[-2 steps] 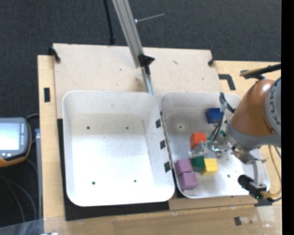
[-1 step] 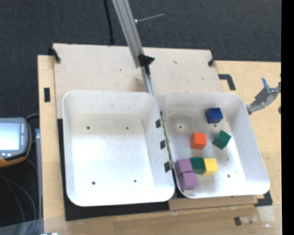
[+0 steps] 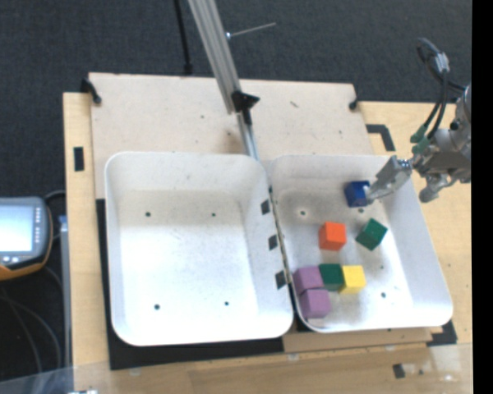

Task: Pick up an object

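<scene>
The right bin [image 3: 419, 253] is a shallow white tray with rounded corners and a faintly speckled floor. It holds small matte blocks, most of them cube-shaped. A blue cube [image 3: 357, 193] sits near the far wall. An orange cube [image 3: 333, 235] lies mid-floor, with a dark green cube [image 3: 371, 234] just beside it, turned at an angle. Near the front, a green cube [image 3: 331, 276] sits between a yellow cube [image 3: 353, 278] and two purple blocks [image 3: 311, 290] that touch each other. The left bin [image 3: 189, 245] has the same shape and speckling.

The gripper [image 3: 392, 177] reaches in from the right at a slant, its grey metal finger [image 3: 388, 177] angled down toward the blue cube, perhaps touching its right side. A second finger cannot be made out, so whether the jaws are parted or clenched is unclear, and no block is seen between them.
</scene>
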Robot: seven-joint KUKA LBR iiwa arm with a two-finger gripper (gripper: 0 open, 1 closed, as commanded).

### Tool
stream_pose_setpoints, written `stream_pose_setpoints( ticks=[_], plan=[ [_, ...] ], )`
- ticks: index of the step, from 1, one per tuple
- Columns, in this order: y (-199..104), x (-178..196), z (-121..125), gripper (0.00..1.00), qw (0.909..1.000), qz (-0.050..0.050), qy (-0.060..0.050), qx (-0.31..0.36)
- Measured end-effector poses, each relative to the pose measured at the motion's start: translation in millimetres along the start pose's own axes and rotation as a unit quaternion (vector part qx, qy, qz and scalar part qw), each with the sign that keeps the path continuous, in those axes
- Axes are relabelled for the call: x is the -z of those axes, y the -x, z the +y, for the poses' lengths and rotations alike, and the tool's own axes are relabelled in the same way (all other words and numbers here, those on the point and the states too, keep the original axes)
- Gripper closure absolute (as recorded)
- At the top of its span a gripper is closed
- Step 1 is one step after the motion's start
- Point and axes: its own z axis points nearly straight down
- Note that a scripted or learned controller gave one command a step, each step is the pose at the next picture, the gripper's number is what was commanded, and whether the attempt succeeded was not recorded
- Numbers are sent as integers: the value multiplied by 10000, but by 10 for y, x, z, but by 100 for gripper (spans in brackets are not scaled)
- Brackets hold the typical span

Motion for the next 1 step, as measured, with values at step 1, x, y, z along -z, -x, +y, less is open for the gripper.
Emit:
stream_pose_setpoints(
  ticks=[1],
  plan=[
    [131, -195, 275, 0, 10000, -13, -10, -47]
  ],
)
